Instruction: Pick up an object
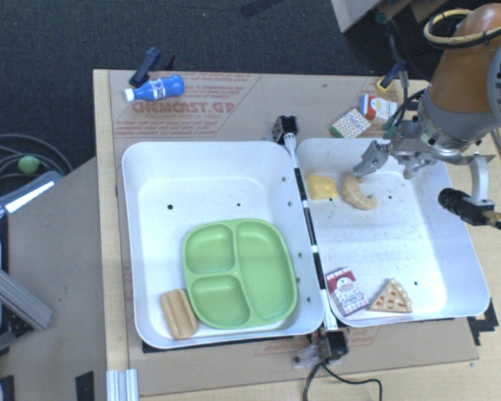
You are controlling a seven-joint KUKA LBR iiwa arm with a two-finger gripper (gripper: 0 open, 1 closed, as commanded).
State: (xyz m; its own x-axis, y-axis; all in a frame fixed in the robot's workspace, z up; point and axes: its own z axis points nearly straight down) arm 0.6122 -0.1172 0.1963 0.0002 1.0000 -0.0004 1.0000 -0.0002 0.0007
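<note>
My gripper [390, 162] hovers over the far end of the right bin [451, 257], fingers spread open with nothing between them. Just below and left of it lies a tan curved pastry [359, 193], and a yellow block [321, 187] sits beside that, near the divider. At the bin's near end are a small red-and-white carton [344, 289] and a waffle-like wedge [391, 297]. The left bin [150, 190] holds a green divided plate [236, 271] with a tan bread-like piece [178, 313] at its near-left corner.
A blue-and-white bottle [154, 88] lies on the bench beyond the left bin. Small colourful boxes [356, 121] sit behind the right bin, close to the arm's wrist. A black clamp [285, 128] tops the divider between the bins.
</note>
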